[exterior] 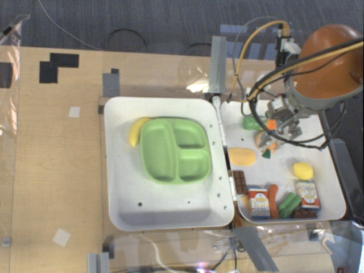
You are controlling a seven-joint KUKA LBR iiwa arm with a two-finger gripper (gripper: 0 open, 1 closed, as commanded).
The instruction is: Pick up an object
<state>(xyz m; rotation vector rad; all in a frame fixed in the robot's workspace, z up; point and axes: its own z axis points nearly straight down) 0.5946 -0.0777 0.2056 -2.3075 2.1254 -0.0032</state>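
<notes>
My gripper (280, 126) hangs over the back part of the right bin (333, 178), under the arm's orange band. Just to its left lies a green object (250, 122), partly covered by cables. A small orange and green piece (267, 149) lies right below the gripper. Further forward in the same bin are a yellow-orange oval (242, 156) by the left wall, a lemon (303, 170), two small cartons (259, 202) (307, 193), a red sausage (273, 200), a green vegetable (289, 203) and a chocolate bar (239, 182).
The left bin (128, 201) holds a green divided plate (175, 150) with a banana (135, 131) at its left edge. Yellow and black cables (250, 73) loop from the arm over the right bin's back edge. A metal post (217, 67) stands behind the bins.
</notes>
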